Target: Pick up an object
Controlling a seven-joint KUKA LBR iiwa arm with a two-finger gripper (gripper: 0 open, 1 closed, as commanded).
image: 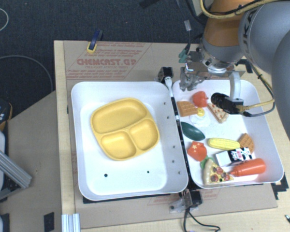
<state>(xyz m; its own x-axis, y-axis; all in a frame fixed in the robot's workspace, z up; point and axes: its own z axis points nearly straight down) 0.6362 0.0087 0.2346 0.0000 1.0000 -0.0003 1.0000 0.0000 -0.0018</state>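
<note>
The gripper (pixel 191 83) hangs over the far left corner of the right bin (pixel 268 129), just beside the rim that divides it from the left bin (pixel 82 129). Whether it is apart or together cannot be told from this angle; nothing shows clamped in it.

The toy food lies in the right bin, all of it nearer than the gripper. Closest is a small red tomato (pixel 200 99), just to the gripper's near right, with a brown bread slice (pixel 186 108) beside it on the left and a fried egg (pixel 200 113) touching its near side. A toast wedge (pixel 217 112) lies right of these. Further toward the near edge are a dark green leaf (pixel 192 130), long axis running from far left to near right, a red strawberry (pixel 197 151), and a yellow corn cob (pixel 223 143) lying roughly left to right. An orange carrot (pixel 248 167) lies near the front edge, also left to right, tilted slightly up at its right end, next to a pizza slice (pixel 213 173) and a black-and-white carton (pixel 235 156).

The arm (pixel 261 28) comes in from the far right, its orange band (pixel 227 8) above the wrist, which points down into the bin.

The left bin holds a yellow divided plate (pixel 124 128). Both bins sit on the tabletop (pixel 111 62).
</note>
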